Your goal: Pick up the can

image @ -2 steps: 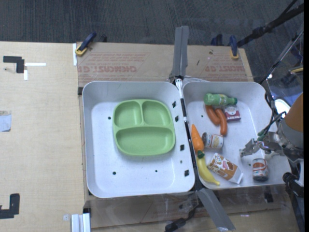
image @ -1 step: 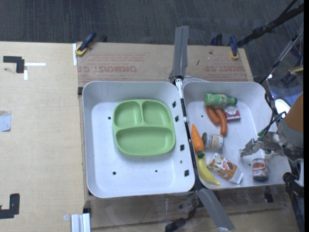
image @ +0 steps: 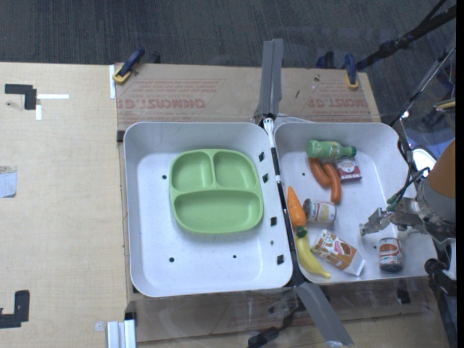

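A red and white can (image: 390,254) stands upright near the front right corner of the right bin (image: 377,133). A second small can (image: 320,212), silver with a dark label, lies on its side near the middle of that bin. My gripper (image: 378,223) reaches in from the right and hovers just above and left of the red and white can. Its fingers are spread, with nothing between them.
The right bin also holds a green bottle (image: 330,150), two orange sausages (image: 327,177), a red and white packet (image: 349,171), a carrot (image: 296,207), a banana (image: 310,258) and a juice carton (image: 338,252). The left bin (image: 145,216) holds a green divided plate (image: 215,191).
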Robot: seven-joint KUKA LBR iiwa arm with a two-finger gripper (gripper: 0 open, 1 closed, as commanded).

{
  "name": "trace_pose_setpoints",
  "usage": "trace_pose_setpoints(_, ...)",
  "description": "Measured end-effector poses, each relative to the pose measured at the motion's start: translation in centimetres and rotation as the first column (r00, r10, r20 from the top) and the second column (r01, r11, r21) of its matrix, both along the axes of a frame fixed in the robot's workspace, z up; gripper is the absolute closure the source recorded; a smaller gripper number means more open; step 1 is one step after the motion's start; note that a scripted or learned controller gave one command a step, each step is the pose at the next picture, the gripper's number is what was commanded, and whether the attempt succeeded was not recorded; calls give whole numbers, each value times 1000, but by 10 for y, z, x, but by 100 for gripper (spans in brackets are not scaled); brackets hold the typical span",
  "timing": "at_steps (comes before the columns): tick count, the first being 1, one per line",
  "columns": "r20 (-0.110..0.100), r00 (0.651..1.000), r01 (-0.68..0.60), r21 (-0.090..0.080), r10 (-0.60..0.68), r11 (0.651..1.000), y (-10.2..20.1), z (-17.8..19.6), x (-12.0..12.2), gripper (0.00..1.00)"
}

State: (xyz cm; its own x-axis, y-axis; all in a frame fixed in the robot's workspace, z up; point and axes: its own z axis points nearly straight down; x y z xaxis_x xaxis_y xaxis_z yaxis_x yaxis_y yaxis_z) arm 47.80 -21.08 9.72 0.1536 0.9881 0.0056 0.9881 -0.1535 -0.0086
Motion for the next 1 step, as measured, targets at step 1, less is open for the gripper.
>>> trace_pose_setpoints(1,0,1000,0,0,0,1000,0,0,0,0)
